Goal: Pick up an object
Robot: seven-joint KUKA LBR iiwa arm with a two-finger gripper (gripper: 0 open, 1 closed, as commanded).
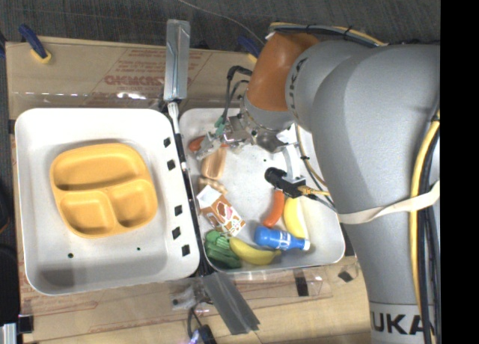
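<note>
Now your hand (pixel 224 131) hangs low in the right bin (pixel 329 249); its opening you cannot tell. A tan bread-like piece (pixel 213 163) lies just at its six o'clock, long axis twelve-to-six.

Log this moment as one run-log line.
arm: over right bin | gripper: far end, near bread piece | grasp: unconfirmed | left bin: yellow tray

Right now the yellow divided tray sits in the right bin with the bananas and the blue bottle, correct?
Not quite. The camera view shows the yellow divided tray in the left bin; the bananas and the blue bottle lie in the right bin.
</note>
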